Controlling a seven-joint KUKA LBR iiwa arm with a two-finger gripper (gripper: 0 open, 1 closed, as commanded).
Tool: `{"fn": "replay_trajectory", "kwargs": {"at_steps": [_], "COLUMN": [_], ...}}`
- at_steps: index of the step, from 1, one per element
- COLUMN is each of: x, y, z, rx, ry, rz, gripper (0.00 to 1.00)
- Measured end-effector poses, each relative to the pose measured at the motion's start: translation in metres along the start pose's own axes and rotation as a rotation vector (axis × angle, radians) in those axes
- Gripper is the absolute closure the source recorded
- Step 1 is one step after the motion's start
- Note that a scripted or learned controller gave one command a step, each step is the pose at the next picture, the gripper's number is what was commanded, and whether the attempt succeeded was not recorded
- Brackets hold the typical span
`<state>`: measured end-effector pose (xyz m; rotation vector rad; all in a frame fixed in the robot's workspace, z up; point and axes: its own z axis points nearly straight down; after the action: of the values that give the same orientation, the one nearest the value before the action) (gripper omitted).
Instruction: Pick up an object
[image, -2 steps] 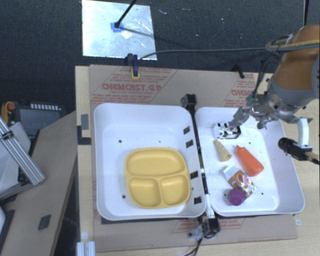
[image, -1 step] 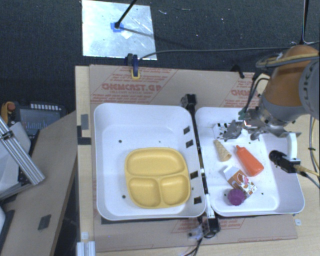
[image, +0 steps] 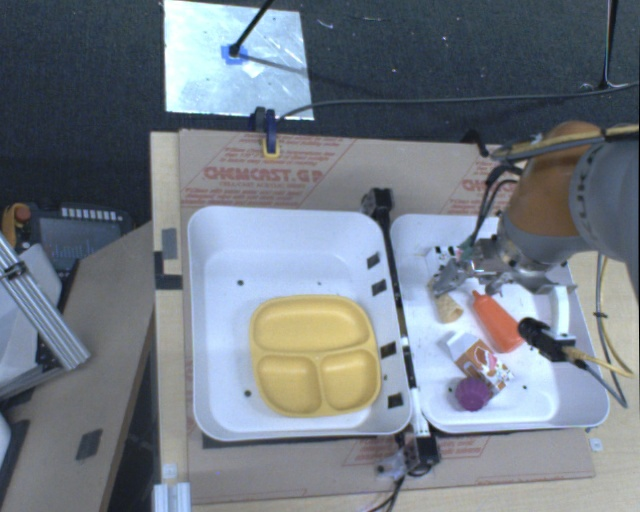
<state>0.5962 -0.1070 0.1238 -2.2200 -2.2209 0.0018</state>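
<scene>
Looking down, I logged:
Tray (image: 313, 353): yellow, glossy plastic, three compartments, left bin (image: 215, 300).
Carrot (image: 496, 320): smooth orange taper, right bin (image: 575, 405).
Pincer (image: 452, 275): above the carrot's end; opening I couldn't tell.

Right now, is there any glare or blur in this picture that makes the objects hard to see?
Camera view: strong glare on the foil sheet at the top; the white bins are bright, nearly washed out; the gripper looks soft and blurred; the yellow divided tray, orange carrot toy and purple ball stay clear.
</scene>
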Motion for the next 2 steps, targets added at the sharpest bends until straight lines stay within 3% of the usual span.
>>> {"fn": "replay_trajectory", "kwargs": {"at_steps": [1,2], "x": [0.000,0.000], "y": [0.004,0.005], "z": [0.036,0.025], "rx": [-0.015,-0.015], "ry": [-0.004,-0.003], "rz": [-0.003,-0.001], "gripper": [0.00,1.00]}}
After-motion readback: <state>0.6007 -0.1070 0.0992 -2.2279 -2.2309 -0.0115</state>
